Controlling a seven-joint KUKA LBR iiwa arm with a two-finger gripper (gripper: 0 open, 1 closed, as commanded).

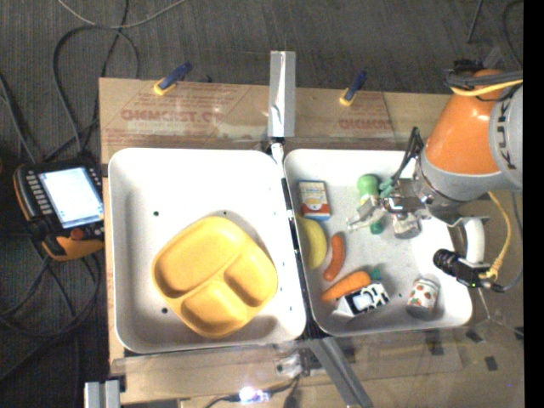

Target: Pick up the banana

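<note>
The banana (pixel 314 243), yellow with a greenish tint, lies along the left wall of the right bin (pixel 442 320). My gripper (pixel 372 218) hangs over the middle of that bin, to the right of the banana and apart from it. A red sausage (pixel 336 256) lies between the two. The grey arm with its orange band (pixel 466 138) comes in from the upper right. Nothing visible is held by the gripper.
A small orange and blue carton (pixel 314 199) sits just behind the banana. A green item (pixel 368 185) is next to the gripper. A carrot (pixel 346 286), a black and white item (pixel 368 299) and a small cup (pixel 422 294) line the front. The left bin (pixel 136 185) holds a yellow divided plate (pixel 216 274).
</note>
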